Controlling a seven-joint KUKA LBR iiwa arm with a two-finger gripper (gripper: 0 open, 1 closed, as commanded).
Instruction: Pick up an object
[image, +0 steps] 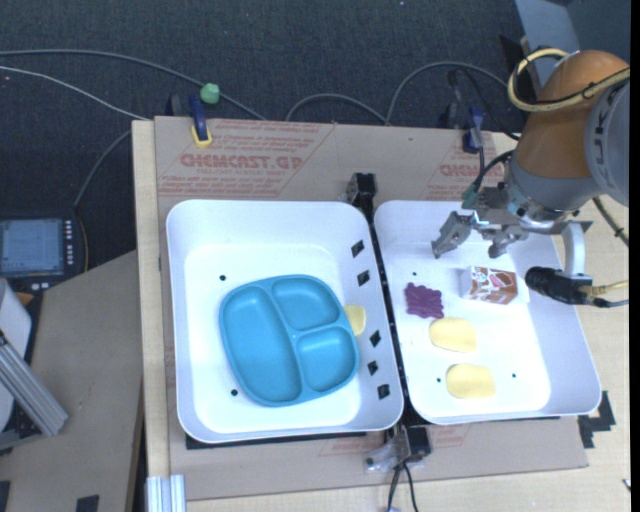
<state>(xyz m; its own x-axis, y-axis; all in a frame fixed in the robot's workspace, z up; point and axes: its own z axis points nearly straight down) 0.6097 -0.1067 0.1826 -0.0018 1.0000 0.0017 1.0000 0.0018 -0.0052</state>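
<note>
Camera view: I read the gripper (478, 236) spread wide, holding nothing, above the right bin (570, 385), just far of the brown-and-white packet (491, 284).

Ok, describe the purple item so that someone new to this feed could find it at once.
Start at the right white bin, the one under the arm's hand. Along its left side, near the divider, lies a small purple bunch of toy grapes, just above two pale yellow pieces. It is the bin's one purple, knobbly thing; the brown-and-white packet to its right is flat and printed.
</note>
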